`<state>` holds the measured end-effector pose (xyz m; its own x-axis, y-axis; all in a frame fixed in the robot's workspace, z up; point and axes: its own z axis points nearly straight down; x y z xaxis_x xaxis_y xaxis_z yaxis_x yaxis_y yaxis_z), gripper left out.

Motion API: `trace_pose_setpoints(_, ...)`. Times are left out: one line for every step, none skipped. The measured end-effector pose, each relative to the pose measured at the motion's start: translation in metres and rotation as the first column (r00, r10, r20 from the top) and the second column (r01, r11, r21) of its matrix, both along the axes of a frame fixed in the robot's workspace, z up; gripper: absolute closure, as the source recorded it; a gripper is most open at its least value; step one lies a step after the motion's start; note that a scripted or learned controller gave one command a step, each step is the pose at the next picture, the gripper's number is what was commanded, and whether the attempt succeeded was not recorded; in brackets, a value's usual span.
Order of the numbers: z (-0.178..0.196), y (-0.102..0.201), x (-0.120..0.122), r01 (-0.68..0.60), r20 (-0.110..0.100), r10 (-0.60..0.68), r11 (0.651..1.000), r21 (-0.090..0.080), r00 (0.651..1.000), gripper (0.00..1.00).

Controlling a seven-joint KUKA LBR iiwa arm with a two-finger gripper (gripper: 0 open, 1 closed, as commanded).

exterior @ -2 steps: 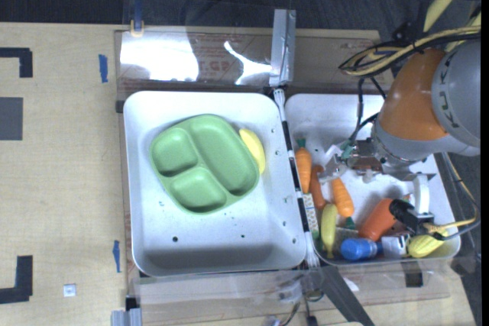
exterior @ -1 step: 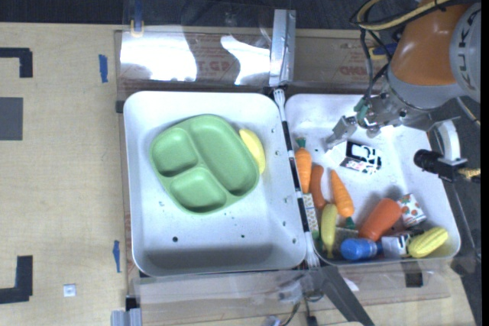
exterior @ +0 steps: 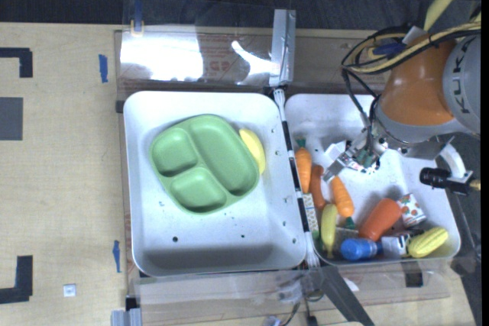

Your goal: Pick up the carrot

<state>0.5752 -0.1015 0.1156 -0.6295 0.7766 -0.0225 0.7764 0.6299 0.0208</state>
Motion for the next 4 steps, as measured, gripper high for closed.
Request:
trace_pose_setpoints(0.000, 0.000, 0.000, 0.000, 0.000, 0.000, 1.000, 0.000, 1.000, 0.00)
trace_pose_setpoints(0.069, 0.046, -0.023, 0.042, -0.027, -0.042, 0.999, 0.005, 0.999, 0.00)
trace_pose_setpoints(-0.011, 0.010, -0.034, -0.116, -0.025, 0.116, 0.993, 0.004, 0.993, 0.00)
trace_pose_setpoints(-0.001, 0.010, -0.033, -0.112, -0.021, 0.113, 0.994, 0.003, 0.993, 1.00)
